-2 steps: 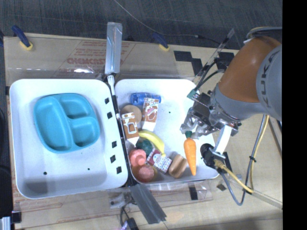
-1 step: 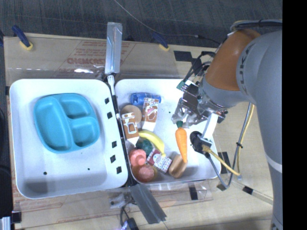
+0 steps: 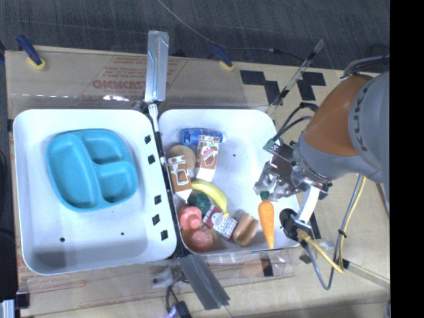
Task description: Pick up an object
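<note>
Jaws (image 3: 268, 187) hang low over the right bin (image 3: 245, 121), near its right wall. I cannot tell how they stand from this slanted look down; the metal parts blur together. Nothing shows between them, so I count nothing held.

Nearest candidate: the carrot (image 3: 266, 222). It lies just below the jaws in the camera view, toward the bin's near rim, its green top touching or nearly touching my tip. Long axis runs roughly straight from the far side to the near side of the bin, green end toward me, point toward the rim. My judgement: a grip across the thick upper part, closing left-right, suits it best.

Other things sit further left, in 1 cluster: banana (image 3: 211, 194), a bun (image 3: 245, 228) just beside the carrot, a blue carton (image 3: 201, 136), a white carton (image 3: 209, 158), and red pieces (image 3: 191, 218) at the near left corner.

Surface: smooth white bin floor, bare between me and the cluster. Room is tight on the right, with the wall close to the carrot.

Left bin (image 3: 33, 177) holds a blue divided tray (image 3: 93, 167). Both bins rest on the counter (image 3: 73, 68).
</note>
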Controlling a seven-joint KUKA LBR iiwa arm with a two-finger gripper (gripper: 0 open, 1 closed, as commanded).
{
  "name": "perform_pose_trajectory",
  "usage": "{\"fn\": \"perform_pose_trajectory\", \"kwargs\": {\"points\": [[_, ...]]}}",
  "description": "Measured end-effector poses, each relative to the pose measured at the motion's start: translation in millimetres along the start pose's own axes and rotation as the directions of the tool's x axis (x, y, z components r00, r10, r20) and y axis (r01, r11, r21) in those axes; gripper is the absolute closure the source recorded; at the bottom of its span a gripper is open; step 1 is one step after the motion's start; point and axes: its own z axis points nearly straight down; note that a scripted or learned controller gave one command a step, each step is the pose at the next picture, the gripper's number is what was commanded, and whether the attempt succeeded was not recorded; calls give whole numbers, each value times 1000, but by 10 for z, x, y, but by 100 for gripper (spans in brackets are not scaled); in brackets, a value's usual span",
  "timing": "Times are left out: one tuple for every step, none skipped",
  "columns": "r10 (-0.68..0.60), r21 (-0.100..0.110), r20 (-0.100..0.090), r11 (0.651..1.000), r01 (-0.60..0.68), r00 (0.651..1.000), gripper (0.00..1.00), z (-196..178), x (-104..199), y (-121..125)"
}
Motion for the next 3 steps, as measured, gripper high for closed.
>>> {"fn": "perform_pose_trajectory", "kwargs": {"points": [[18,-5,-5,1000,-19,1000,100,-319,255,374],[18,-4,-4,1000,-18,1000,0,-312,254,369],[-98,7,0,995,98,995,0,902,503,479]]}}
